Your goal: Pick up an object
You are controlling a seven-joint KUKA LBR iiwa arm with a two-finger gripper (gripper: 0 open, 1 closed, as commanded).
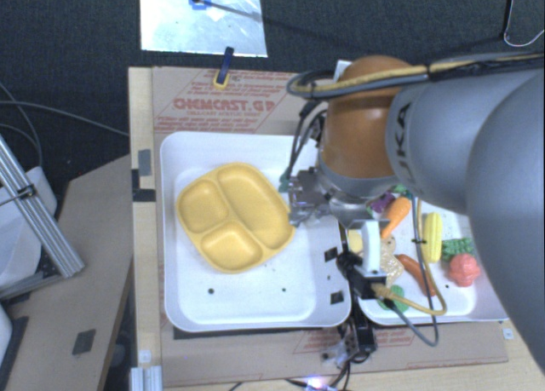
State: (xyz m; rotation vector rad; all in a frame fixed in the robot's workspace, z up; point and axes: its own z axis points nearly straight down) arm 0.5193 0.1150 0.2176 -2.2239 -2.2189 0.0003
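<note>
Yellow plastic catches our eye first: a divided tray (233, 216) with three compartments lies tilted in the left white bin (196, 300), nearer its far side. We see the grey arm (477, 142) reaching in from the right, its orange band (362, 125) hanging over the wall where the two bins meet. The gripper (300, 198) sits just beside the tray's right edge, but whether the jaws are spread or pressed together we cannot tell, since the wrist hides them. In the right bin (460, 304) we make out toy food: a carrot (394, 215), an ear of corn (433, 237), a red strawberry-like piece (465, 268) and an orange-red chilli (417, 272). Both bins rest on brown cardboard (221, 104) over the tabletop (94, 236).
</note>
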